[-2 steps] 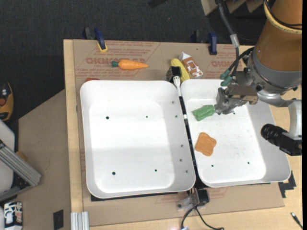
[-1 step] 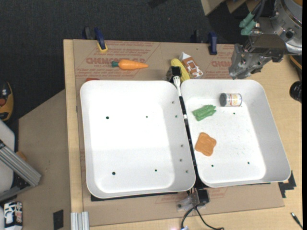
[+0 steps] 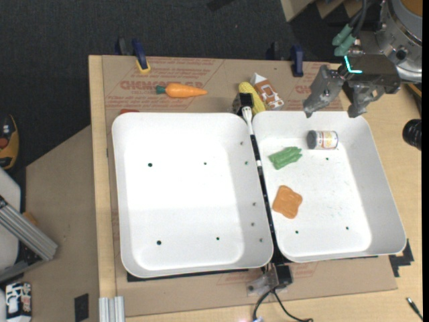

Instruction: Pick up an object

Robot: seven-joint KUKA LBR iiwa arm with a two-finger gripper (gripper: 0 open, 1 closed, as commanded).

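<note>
Dark carpet surrounds the table point(image 3: 100, 247), a brown board clamped at its far edge and carrying two shallow white bins side by side; the left bin point(image 3: 134, 247) is the larger-looking of the pair, and the right bin point(image 3: 375, 233) holds every candidate for picking; the grey arm point(image 3: 402, 19) reaches in from the right, and its hand point(image 3: 337, 104) hangs above the far edge of the right bin with fingers spread wide and nothing between them; an orange carrot point(image 3: 182, 91) lies on the board beyond the left bin, and a yellow item with a small packet point(image 3: 258, 96) sits near the gap between the bins; inside the right bin lie an orange piece point(image 3: 287, 201), a green pod-like toy point(image 3: 285, 157) and a small can point(image 3: 322, 139) on its side, just below the hand; judging by this, nothing is lifted yet, and descent, closing and lifting all remain.
</note>
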